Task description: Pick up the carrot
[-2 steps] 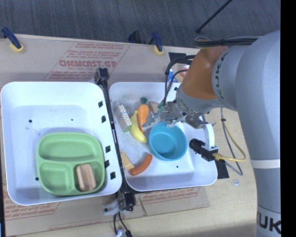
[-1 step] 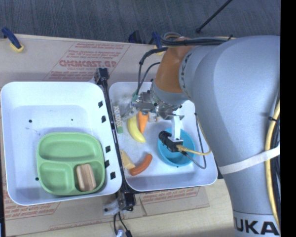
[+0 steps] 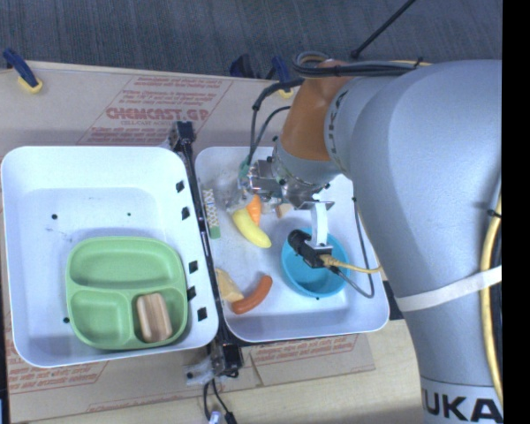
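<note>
The carrot (image 3: pixel 254 208) is a small orange piece in the right bin (image 3: pixel 362 312), lying against the upper end of a yellow banana (image 3: pixel 252 229). My gripper (image 3: pixel 263 186) hangs over the bin's upper middle, directly above the carrot and very close to it. The wrist and its orange band hide most of the gripper, and whether it touches the carrot is unclear.
In the right bin a blue bowl (image 3: pixel 311 276) sits right of the banana, with an orange-red sausage (image 3: pixel 252 294), a bread piece (image 3: pixel 227 283) and a green-white stick (image 3: pixel 212 212) nearby. The left bin (image 3: pixel 35 201) holds a green divided tray (image 3: pixel 115 272) with a brown roll (image 3: pixel 153 316).
</note>
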